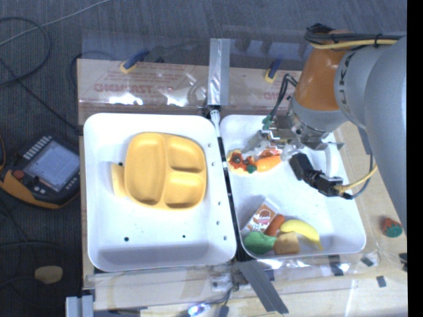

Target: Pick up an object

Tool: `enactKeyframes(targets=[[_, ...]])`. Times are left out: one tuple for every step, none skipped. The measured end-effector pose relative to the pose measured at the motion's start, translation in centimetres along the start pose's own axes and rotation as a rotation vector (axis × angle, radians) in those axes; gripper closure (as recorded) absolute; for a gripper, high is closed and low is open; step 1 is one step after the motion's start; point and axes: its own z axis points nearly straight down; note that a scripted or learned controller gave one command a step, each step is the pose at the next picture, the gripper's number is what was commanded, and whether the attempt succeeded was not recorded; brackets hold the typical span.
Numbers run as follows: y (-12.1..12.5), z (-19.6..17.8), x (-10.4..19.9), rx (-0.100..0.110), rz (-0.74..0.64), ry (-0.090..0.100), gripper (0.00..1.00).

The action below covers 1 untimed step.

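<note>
We judge the gripper (276, 137) is low over the orange toy (263, 161) at the far left of the right bin (350, 216), its grasping state unreadable to us, so we should centre on the toy before lifting straight up.

arm (370, 65) cut off at right edge; yellow tray (165, 169) hides item beneath its left side
</note>
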Motion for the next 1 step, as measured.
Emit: enactKeyframes(targets=[[2.26, 7.52, -4.14, -0.019, -0.113, -0.007, 0.00]])
